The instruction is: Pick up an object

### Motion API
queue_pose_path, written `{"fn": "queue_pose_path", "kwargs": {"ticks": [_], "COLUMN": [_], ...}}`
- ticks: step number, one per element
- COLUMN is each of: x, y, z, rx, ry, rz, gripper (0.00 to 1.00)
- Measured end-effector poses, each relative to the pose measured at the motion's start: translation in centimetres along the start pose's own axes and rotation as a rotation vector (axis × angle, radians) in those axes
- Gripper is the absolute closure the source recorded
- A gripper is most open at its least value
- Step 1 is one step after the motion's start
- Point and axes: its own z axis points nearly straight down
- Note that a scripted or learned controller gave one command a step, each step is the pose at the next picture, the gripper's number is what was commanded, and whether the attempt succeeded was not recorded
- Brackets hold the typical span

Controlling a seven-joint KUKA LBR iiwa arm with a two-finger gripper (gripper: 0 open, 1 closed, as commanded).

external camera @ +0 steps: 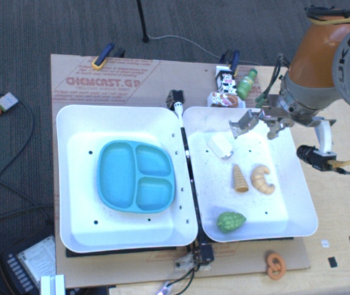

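Note:
In the right bin [298, 223] lie a white lump [221, 145], a tan cone [241, 179], a pale croissant [262, 179] and a green leafy piece [231, 220]. My gripper [258, 125] hangs over the bin's far part, just right of and above the white lump. It is open, with its grey fingers [241, 124] spread apart and nothing between them. The cone and croissant sit well in front of it.
The left bin [77, 226] holds a blue divided plate [136, 176]. Behind the right bin stand a green bottle [245, 83] and a small printed box [224, 90]. An orange pretzel shape [276, 265] lies on the board in front of the bins.

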Motion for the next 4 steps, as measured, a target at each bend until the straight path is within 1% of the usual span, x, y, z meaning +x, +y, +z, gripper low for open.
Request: {"fn": "queue_pose_path", "kwargs": {"ticks": [1,2,3,4], "x": [2.1,2.4,2.2,6.5], "y": [-2.3,-6.6,-6.5,-2.3], "z": [10.6,14.9,13.9,1.6], "rx": [0.004,-0.009,-0.013,-0.003], "ry": [0.001,-0.002,-0.004,-0.001], "rz": [0.001,0.002,0.004,0.000], "gripper": [0.00,0.00,1.00,1.00]}}
